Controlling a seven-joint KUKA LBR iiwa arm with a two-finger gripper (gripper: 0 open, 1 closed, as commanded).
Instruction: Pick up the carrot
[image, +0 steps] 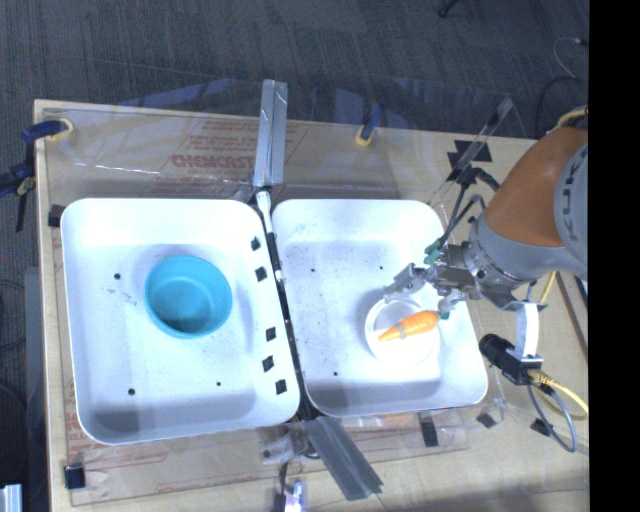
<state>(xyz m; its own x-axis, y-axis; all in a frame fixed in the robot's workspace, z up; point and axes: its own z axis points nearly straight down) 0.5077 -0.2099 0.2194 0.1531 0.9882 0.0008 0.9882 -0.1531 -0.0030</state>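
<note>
Where lying, carrot (419, 324) orange, tapered, sm.

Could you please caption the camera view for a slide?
Tool above carrot on white plate; blue bowl in left bin.

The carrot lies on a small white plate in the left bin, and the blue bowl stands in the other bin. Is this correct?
Not quite. The carrot does lie on the small white plate, but that plate is in the right bin, not the left. The blue bowl stands in the other bin, the left one. The camera view shows it.
</note>
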